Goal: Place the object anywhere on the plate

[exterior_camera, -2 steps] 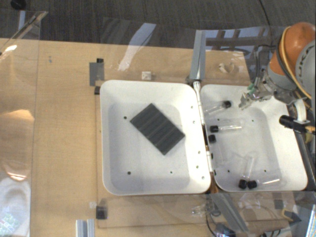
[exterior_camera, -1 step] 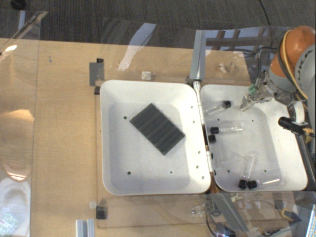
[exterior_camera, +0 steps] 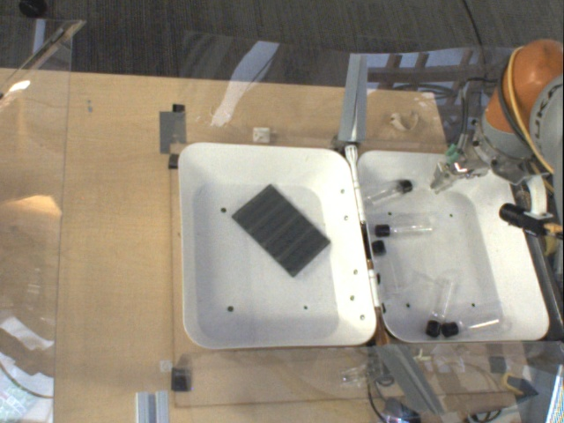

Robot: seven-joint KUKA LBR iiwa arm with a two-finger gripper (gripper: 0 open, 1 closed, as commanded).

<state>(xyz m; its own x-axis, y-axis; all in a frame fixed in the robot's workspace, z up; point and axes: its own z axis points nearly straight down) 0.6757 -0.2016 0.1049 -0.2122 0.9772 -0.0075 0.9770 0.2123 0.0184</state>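
Several clear tubes with black caps [exterior_camera: 414, 228] are lying in the right bin [exterior_camera: 520, 315]. The dark ridged plate [exterior_camera: 280, 229] is sitting in the left bin [exterior_camera: 203, 307], mid-frame. The end effector [exterior_camera: 443, 180] is hovering at the upper right.

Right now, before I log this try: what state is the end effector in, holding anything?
End effector: cannot be told; it hangs above the far edge of the right shallow white bin, and nothing is seen held in it.

Grey arm [exterior_camera: 538, 117]; orange band; pale metallic tool [exterior_camera: 445, 176]; black cables.
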